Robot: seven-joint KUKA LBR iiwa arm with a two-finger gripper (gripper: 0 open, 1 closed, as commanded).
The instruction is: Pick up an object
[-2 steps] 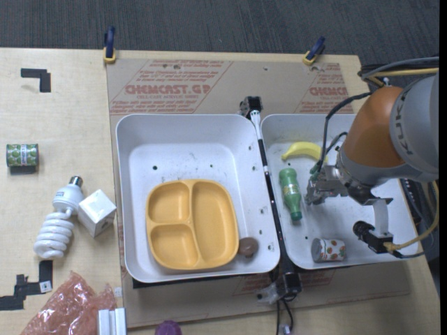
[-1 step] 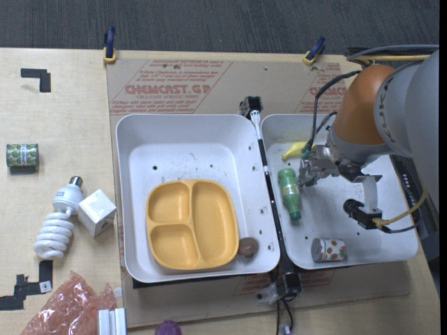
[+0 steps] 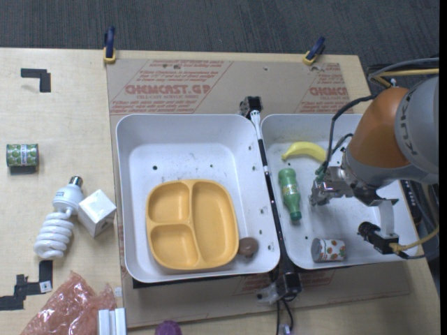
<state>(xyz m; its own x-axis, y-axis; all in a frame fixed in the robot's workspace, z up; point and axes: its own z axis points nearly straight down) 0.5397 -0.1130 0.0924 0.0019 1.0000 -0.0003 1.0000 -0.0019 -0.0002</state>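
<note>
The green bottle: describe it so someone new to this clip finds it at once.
Look in the right-hand bin. Near its left wall, below the banana, lies the green bottle, lengthwise, with the gripper just to its right. It is the bin's only green, elongated item; the small can is short and patterned.

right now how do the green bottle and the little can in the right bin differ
The green bottle is long, slim and plain green; the can is short, stubby and patterned. The bottle lies near the bin's left wall; the can lies by the front edge. Both rest on their sides in the right bin.
</note>
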